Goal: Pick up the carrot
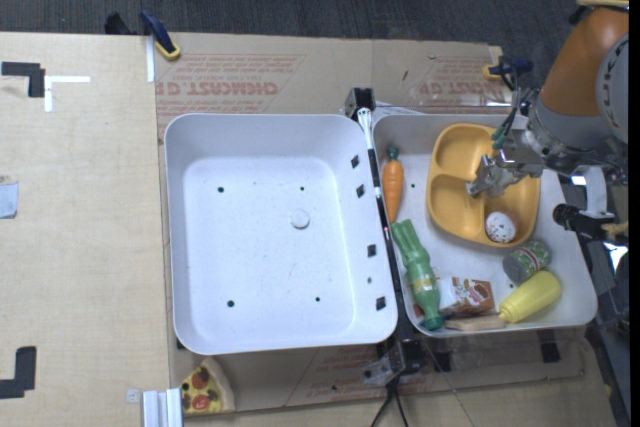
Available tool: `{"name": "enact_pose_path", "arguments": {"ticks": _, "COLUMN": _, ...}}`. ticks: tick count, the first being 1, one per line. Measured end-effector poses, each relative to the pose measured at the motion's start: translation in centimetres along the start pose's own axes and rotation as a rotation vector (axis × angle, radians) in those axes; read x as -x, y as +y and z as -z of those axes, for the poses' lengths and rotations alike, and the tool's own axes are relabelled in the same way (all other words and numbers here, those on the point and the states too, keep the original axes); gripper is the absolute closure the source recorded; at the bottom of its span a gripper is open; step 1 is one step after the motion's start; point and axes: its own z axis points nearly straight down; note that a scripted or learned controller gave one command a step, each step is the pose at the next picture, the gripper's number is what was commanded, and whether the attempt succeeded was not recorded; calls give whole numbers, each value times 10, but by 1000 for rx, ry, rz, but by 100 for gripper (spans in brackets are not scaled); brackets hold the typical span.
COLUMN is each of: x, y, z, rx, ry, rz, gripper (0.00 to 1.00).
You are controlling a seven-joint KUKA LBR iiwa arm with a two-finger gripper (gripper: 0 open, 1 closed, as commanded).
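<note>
The carrot [392,187] is orange with a small green top. It lies lengthwise against the left wall of the right bin [575,315], its top pointing to the far side. My gripper [493,174] hangs over the yellow bowl [455,177], about a hand's width to the right of the carrot and apart from it. Nothing shows in the gripper's grasp. The grey arm with its orange band [585,65] comes in from the upper right.
A green bottle [415,270] lies just below the carrot. A white ball [500,229] sits in the bowl. A grey-green can [526,261], a yellow squeeze bottle [531,296] and a brown packet [470,294] fill the near right corner. The left bin [262,122] adjoins. A toy pizza slice [203,391] lies outside.
</note>
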Motion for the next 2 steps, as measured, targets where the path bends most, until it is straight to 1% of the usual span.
{"name": "enact_pose_path", "arguments": {"ticks": 1, "x": 8, "y": 0, "z": 1, "rx": 11, "ry": -17, "rz": -7, "gripper": 0}}
{"name": "enact_pose_path", "arguments": {"ticks": 2, "x": -36, "y": -57, "z": -17, "rx": 62, "ry": -48, "rz": 26, "gripper": 0}}
